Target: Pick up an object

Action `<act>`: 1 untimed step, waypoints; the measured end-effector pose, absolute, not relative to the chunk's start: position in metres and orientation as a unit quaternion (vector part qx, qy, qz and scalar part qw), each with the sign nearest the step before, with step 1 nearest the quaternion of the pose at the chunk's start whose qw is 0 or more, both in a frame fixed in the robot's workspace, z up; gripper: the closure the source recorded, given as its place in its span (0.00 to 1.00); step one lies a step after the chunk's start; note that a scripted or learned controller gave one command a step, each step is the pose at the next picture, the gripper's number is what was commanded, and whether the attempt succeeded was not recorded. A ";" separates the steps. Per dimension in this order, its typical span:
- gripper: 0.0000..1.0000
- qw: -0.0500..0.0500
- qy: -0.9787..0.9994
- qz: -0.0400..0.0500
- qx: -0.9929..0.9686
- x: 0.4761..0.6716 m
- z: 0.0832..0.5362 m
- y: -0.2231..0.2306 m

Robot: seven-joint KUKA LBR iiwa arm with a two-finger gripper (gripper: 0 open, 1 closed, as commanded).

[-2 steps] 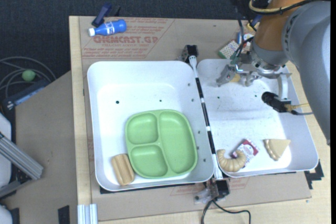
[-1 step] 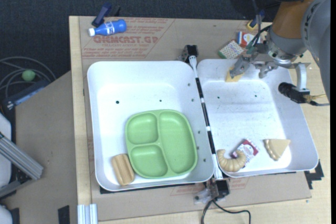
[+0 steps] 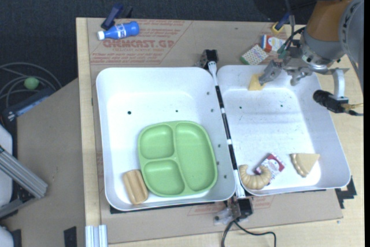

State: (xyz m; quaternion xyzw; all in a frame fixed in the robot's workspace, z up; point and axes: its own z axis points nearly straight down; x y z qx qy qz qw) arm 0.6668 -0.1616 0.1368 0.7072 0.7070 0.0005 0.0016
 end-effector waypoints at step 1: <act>0.00 -0.001 0.707 0.000 0.707 0.666 0.084 -0.143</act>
